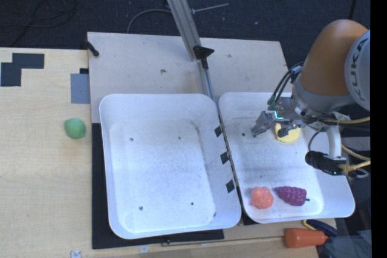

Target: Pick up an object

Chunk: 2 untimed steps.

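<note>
- A yellow object (289,133) lies in the upper part of the right bin (338,208), partly under the gripper (273,122), which hangs just above and to its left.
- From where I stand I cannot tell whether the hand is spread or closed; dark parts and cables mask it, and nothing shows held in it.
- The pick looks not yet done: the yellow object appears to rest on the bin floor, so the grasp and lift are left.
- Two more candidates sit near the bin's front edge: an orange-pink fruit (262,197) and, just beside it, a purple grape bunch (291,194).
- Room is fair: the bin floor between the yellow object and that front pair is bare, and the divider (222,142) with its black clips stands well to the left.
- The arm (335,60) crowds the right side, with cables looping over the bin's right rim.
- The left bin (115,130) lies alongside; a green ball (75,128) sits out on the bench, and an orange item (305,237) lies beyond the front rim.
</note>
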Each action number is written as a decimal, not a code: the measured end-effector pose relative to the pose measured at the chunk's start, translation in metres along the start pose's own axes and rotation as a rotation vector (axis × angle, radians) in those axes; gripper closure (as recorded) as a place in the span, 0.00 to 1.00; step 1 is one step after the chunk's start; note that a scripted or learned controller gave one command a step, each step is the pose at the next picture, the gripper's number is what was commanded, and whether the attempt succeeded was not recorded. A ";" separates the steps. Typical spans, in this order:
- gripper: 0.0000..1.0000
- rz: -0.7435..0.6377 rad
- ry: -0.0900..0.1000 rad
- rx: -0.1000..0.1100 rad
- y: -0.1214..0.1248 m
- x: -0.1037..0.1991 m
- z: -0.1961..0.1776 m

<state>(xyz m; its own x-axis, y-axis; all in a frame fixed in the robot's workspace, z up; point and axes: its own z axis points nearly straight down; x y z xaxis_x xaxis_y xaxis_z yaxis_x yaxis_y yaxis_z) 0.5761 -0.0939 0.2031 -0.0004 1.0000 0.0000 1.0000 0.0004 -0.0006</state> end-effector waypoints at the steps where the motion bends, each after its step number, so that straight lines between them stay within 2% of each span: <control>1: 0.00 0.000 0.000 0.000 0.000 0.000 0.000; 2: 0.00 0.000 0.000 0.004 0.001 -0.009 0.057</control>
<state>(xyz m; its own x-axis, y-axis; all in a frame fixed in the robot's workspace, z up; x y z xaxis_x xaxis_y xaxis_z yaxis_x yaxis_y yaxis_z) 0.5771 -0.1027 0.1465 0.0001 1.0000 0.0002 1.0000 -0.0001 -0.0047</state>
